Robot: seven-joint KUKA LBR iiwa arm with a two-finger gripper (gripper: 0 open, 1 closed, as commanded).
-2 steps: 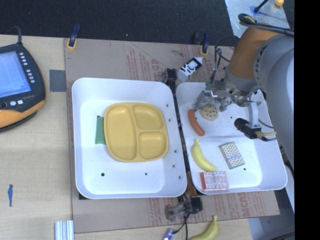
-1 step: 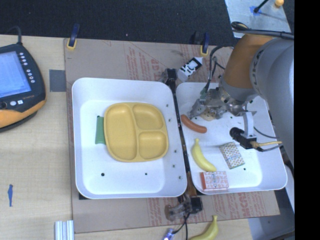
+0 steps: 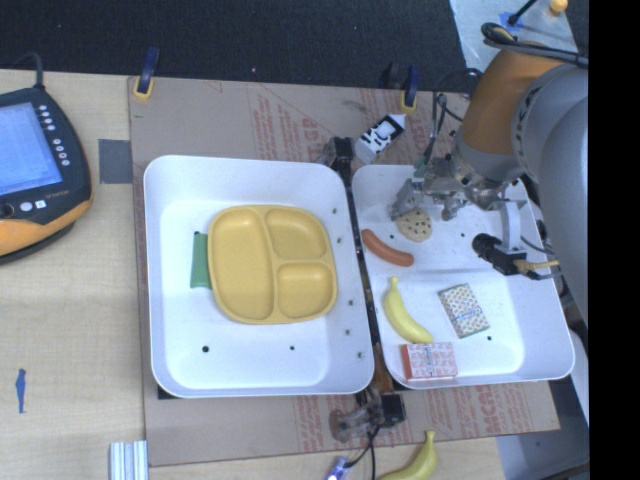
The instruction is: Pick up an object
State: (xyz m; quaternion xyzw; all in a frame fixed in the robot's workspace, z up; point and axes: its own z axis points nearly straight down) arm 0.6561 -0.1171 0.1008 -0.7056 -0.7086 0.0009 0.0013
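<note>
In the right bin (image 3: 530,353) lie a round speckled cookie (image 3: 413,228), a reddish hot dog (image 3: 387,248), a yellow banana (image 3: 404,314), a small patterned box (image 3: 463,309) and a red and white box (image 3: 429,361). My gripper (image 3: 424,199) hangs at the bin's far end, just behind the cookie and close over it. Whether it touches the cookie is unclear. I see nothing held in it.
The left bin (image 3: 180,348) holds a yellow divided plate (image 3: 272,263) with a green strip (image 3: 200,260) at its left edge. A second banana (image 3: 416,460) lies outside on the bench front. A black-and-white object (image 3: 380,136) sits behind the bins. A pendant (image 3: 30,173) rests far left.
</note>
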